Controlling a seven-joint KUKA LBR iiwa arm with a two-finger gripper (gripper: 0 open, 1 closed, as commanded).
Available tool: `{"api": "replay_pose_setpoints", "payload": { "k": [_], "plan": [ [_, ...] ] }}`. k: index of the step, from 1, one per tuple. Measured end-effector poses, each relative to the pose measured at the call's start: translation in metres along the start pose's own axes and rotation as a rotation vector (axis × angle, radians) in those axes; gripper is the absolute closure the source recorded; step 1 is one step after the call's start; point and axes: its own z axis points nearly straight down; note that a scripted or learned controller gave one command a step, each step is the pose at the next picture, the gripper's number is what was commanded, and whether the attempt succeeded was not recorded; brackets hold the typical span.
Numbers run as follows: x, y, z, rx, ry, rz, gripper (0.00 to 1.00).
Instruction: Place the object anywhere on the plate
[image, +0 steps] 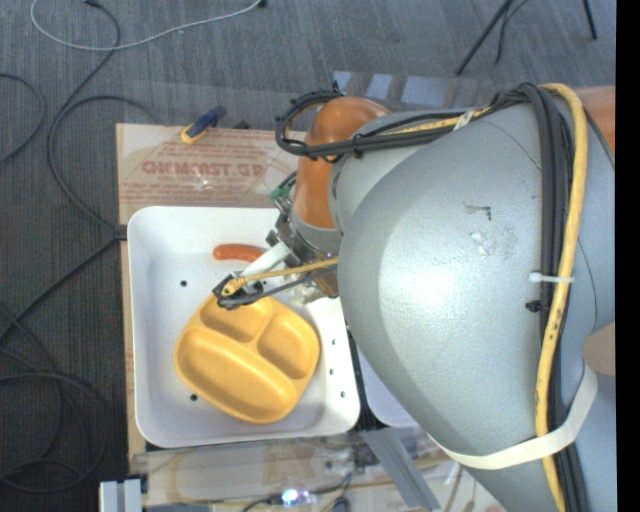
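The grey arm (470, 260) is covering the right half of the view, hiding most of the right bin (372, 392) and its own jaws, so I cannot tell whether they are clenched or released. The left bin (160, 270) is holding a yellow divided plate (245, 360). The small orange object (237, 252) is lying on the bin floor near the plate, not on it.

The grey arm (450, 300) reaches in from the right, orange-banded wrist (325, 175) leading.

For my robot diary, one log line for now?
yellow plate: in white bin | orange object: same bin, off plate | placed: no
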Motion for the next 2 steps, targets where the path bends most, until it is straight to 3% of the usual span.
{"api": "replay_pose_setpoints", "payload": {
  "k": [1, 2],
  "plan": [
    [0.016, -0.039, 0.028, 0.002, 0.000, -0.352, 1.00],
    [-0.010, 0.035, -0.056, -0.002, 0.002, -0.073, 1.00]
  ]
}}
